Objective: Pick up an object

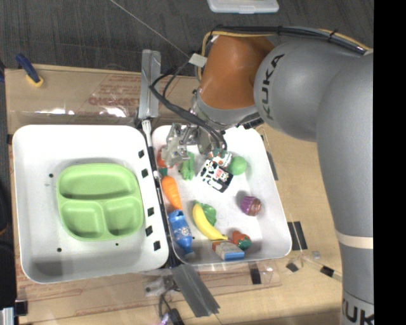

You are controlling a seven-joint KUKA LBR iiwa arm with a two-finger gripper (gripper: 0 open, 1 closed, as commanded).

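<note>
- White bin (25, 190): shallow, rounded corners, occupies the 9 o'clock half of the view.
- Green tray (98, 200): lies flat in the middle of the white bin, divided into one long compartment at 12 o'clock and two smaller ones at 6 o'clock.
- Brown bench top (76, 89): carries the white bin and shows bare at 11 o'clock.
- Blue clip (28, 70): on the bench edge at 10 o'clock, well apart from the bin.
- Grey metal bar (150, 82): upright at 12 o'clock, just beside the bin's far right corner.
- Clear lidded container (243, 5): at the 1 o'clock edge, partly cut off.
- Black tape mark (298, 235): on the bench at 4 o'clock.
</note>
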